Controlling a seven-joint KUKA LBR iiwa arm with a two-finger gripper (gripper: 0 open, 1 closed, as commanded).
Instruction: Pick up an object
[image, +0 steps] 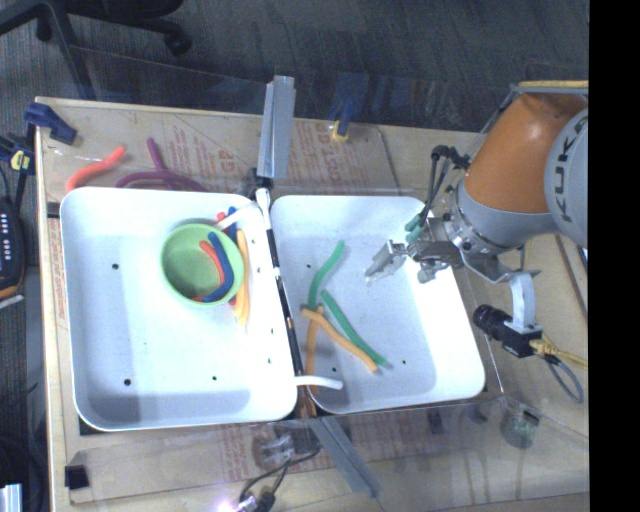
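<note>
I see the end effector (385, 262) over the right bin (440, 375), up near its far right corner, close to the right wall. Its fingers look spread a little with nothing between them, though they are small from here. The green strips (335, 300) and orange strips (340, 340) lie in the bin's left half, crossing each other, well apart from the end effector. One white piece (318, 382) sits against the near left corner by the divider. I have open white floor between the strips and the right wall. In the left bin (130, 370) a green bowl (200, 262) sits toward the far right side, coloured strips (240, 290) beside it near the shared edge. The worktop (200, 140) beyond holds red and purple cords (150, 175).
</note>
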